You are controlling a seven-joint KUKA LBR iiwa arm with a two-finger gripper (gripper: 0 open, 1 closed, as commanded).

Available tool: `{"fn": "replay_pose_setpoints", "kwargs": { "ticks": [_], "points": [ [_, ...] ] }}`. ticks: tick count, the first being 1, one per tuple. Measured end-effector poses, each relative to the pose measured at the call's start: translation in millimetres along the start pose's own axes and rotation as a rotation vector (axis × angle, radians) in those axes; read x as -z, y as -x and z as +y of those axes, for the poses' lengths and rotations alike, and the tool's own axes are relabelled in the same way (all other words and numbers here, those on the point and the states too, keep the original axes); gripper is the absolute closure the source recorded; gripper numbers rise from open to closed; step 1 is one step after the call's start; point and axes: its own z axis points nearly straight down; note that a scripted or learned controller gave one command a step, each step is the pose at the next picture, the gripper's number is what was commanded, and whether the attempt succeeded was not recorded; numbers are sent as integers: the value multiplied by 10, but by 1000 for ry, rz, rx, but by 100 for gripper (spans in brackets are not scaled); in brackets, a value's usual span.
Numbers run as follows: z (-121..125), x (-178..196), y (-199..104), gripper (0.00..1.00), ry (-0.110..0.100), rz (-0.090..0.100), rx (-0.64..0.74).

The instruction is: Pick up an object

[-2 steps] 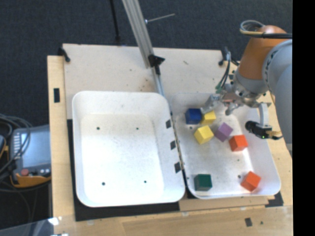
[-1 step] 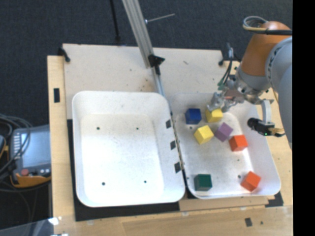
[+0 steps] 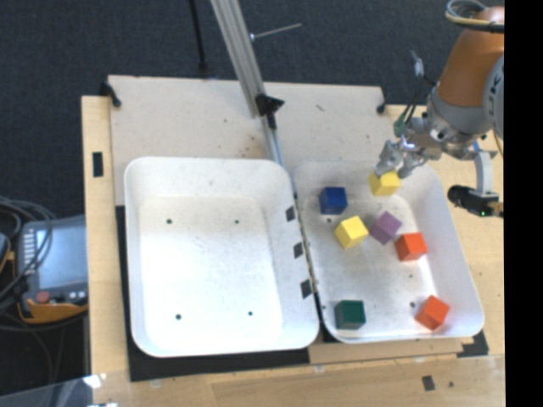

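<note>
Nearest the camera, along the right bin's (image 3: 462, 270) front edge, we are seeing a green cube (image 3: 349, 314) sitting in the front-left corner and an orange cube (image 3: 433, 311) tilting against the front-right corner. Behind them, a second orange cube (image 3: 411, 246) is resting just beside a purple cube (image 3: 387, 226), which is lying just beside a yellow cube (image 3: 351, 231) near the bin's middle. A blue cube (image 3: 333, 199) is standing farther back, near the divide between the bins.

We are watching the arm (image 3: 469, 70) reaching in from the right, its orange band showing above the grey wrist. The gripper (image 3: 394, 164) is hanging over the far part of the right bin, and a second, smaller yellow cube (image 3: 384, 183) is sitting right at its fingertips. The fingers seem to be closing on the top of this cube, though we are not able to tell whether it is off the bin floor.

The left bin (image 3: 212, 253) is lying beside the right one, their inner walls touching. A slanted metal rail (image 3: 237, 45) is rising from behind the bins, and a small screen device (image 3: 53, 257) is sitting off the bench at the left.
</note>
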Motion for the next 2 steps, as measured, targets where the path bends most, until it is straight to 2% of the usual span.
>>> {"fn": "replay_pose_setpoints", "kwargs": {
  "ticks": [1, 2],
  "points": [
    [12, 406, 15, 100, -1, 0, 4],
    [-86, 493, -483, 100, -6, 3, 13]
  ]
}}
